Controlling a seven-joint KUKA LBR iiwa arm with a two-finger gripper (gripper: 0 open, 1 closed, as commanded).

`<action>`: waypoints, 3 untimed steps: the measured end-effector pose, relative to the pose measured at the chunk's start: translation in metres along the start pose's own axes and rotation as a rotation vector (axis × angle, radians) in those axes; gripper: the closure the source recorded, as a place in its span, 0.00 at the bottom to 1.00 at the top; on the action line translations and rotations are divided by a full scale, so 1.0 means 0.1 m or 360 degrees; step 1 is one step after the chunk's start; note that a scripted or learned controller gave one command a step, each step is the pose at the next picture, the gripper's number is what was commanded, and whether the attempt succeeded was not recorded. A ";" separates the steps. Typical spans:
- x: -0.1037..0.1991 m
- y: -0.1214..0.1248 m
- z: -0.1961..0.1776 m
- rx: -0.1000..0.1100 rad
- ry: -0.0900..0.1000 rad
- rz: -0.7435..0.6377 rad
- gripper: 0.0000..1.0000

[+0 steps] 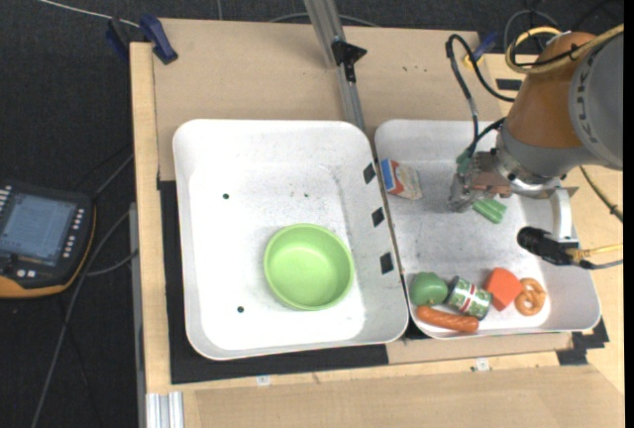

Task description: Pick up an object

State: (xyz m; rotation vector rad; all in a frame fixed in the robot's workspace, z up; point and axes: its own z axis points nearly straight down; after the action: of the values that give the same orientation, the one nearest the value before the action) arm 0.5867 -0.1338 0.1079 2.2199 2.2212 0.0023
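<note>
Gripper [468,190] low in right-hand shallow white bin [436,236]; opening cannot be told. Small green plastic piece [489,209] just beside it, arm side, apparently on bin floor. Nothing visibly lifted; grasp and raise still to do.

Your one camera, fixed high above the bench.
You look down at a slant on both bins [198,218], the arm [570,109] entering from the right.

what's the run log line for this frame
gripper low in right bin | beside green block | nothing seen held | green bowl in left bin
</note>
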 end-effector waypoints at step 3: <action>-0.03 0.07 -1.50 -0.0002 -0.0001 0.0000 1.00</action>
State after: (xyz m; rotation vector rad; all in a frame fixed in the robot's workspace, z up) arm 0.5930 -0.1372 0.2576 2.2193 2.2201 0.0030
